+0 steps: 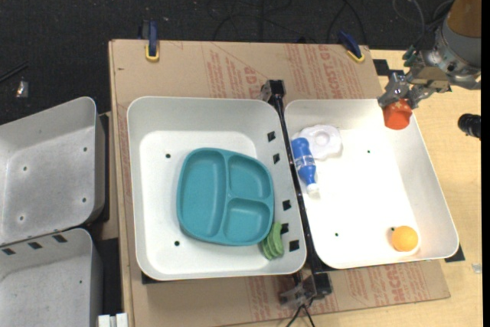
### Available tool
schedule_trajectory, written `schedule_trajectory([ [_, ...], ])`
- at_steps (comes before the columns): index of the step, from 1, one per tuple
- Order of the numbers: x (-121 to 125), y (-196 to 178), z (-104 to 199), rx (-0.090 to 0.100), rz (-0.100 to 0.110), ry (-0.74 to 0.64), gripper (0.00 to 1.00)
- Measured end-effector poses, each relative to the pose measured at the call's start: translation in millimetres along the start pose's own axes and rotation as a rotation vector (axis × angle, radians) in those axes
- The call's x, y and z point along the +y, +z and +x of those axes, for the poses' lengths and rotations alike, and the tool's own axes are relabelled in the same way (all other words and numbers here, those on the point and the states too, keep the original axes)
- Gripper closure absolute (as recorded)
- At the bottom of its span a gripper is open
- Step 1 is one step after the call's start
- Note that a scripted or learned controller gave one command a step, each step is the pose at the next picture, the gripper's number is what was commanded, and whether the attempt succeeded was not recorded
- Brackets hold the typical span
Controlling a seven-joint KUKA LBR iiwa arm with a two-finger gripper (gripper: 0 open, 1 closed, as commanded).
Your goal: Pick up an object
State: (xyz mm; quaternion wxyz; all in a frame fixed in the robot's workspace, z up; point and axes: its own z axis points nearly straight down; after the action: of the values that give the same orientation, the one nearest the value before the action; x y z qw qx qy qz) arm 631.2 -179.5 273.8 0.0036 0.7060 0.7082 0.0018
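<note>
The gripper point(402, 97) hangs over the right bin's point(429, 165) far right corner, fingers closed on a small orange-red cup point(397, 117). The cup sits directly beneath the fingers, raised at the rim.

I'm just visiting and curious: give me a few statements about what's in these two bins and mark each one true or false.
1. A teal divided plate lies in the left bin. True.
2. An orange ball sits in the right bin's near corner. True.
3. The blue-and-white bottle lies in the left bin. False: it is in the right bin, by the divider.
4. The gripper hangs over the left bin. False: it is at the right bin's far corner, an orange-red object just beneath it.
</note>
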Motion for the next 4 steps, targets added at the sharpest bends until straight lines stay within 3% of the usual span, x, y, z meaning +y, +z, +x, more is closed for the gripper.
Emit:
schedule_trajectory([
  [2, -4.2, 15.4, 111.5, 0.004, 0.007, -0.006, 1.0],
  [4, -30.2, 17.3, 220.7, 0.003, 0.01, -0.004, 1.0],
])
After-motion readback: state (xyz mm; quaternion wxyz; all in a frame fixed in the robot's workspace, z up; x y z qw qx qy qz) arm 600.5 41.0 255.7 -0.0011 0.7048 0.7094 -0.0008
